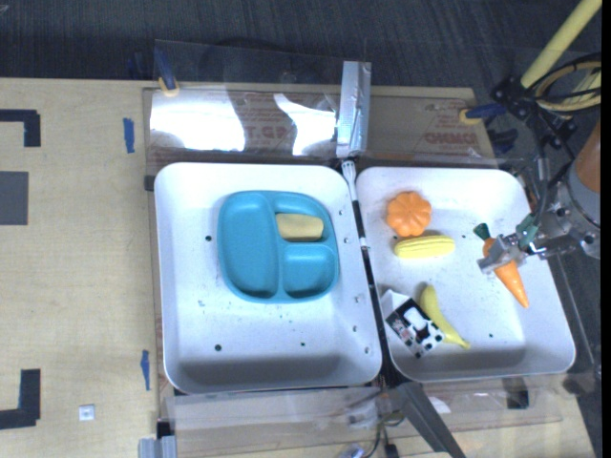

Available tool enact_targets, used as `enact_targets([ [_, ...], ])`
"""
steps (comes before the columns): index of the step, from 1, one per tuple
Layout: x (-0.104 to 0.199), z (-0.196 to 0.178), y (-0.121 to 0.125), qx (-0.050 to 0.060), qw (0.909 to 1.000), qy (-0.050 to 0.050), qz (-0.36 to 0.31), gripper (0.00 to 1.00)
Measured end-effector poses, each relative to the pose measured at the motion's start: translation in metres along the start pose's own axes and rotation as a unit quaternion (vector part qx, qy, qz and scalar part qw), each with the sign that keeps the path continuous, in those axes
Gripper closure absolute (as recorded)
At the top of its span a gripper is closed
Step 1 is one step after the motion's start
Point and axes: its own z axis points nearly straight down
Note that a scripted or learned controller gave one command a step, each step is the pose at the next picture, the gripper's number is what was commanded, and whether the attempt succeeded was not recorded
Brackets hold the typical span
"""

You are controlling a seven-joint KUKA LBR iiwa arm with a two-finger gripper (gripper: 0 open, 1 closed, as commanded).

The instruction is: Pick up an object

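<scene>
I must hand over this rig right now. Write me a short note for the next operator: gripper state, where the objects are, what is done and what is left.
Gripper: at the right side of the right bin, at the green-top end of the carrot. The view does not settle whether it grips the carrot.
Right bin also holds: pumpkin, corn, banana, a black-and-white toy beside the banana.
Left bin: blue tray with a yellow piece in its upper right compartment.
Done: arm is at the carrot.
Left: confirm the grip, then lift.
</scene>
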Motion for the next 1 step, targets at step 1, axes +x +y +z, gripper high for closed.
enact_targets([
  [1,-0.0086,0.0433,-0.0039,0.004,0.9977,0.002,-0.068,1.0],
])
